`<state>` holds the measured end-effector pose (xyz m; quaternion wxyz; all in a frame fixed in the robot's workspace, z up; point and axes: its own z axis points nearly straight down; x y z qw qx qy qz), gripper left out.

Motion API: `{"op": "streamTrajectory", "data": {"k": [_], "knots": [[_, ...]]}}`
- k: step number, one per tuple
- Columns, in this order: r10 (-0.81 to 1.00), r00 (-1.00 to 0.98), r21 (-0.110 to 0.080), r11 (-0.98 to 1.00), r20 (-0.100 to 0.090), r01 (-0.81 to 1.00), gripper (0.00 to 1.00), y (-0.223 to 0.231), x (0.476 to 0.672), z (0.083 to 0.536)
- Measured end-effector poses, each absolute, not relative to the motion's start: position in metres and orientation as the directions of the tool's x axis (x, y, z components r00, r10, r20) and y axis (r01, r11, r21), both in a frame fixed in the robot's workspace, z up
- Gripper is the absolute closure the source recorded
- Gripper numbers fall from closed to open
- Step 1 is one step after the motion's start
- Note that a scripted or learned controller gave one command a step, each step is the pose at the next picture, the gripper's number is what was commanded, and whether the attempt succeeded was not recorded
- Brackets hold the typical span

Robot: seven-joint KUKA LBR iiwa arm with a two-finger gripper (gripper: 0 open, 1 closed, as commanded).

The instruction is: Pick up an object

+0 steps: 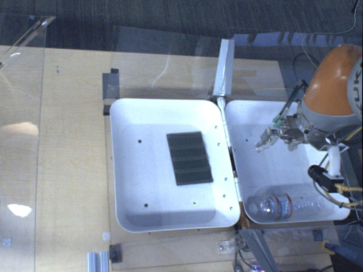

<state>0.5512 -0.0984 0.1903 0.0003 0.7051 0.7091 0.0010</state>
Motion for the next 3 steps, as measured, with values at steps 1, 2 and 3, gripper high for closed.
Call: {"op": "streamTrajectory", "data": {"k": [1,2,3], "knots": [[0.998,0.057,0.007,-0.057,-0.002,0.998,0.00,-0.199,0.541,0.236],[0.983,-0.186,0.007,0.186,-0.002,0.983,0.00,-0.152,0.519,0.267],[0.991,-0.130,0.003,0.130,0.000,0.991,0.00,-0.090,0.488,0.149]]}}
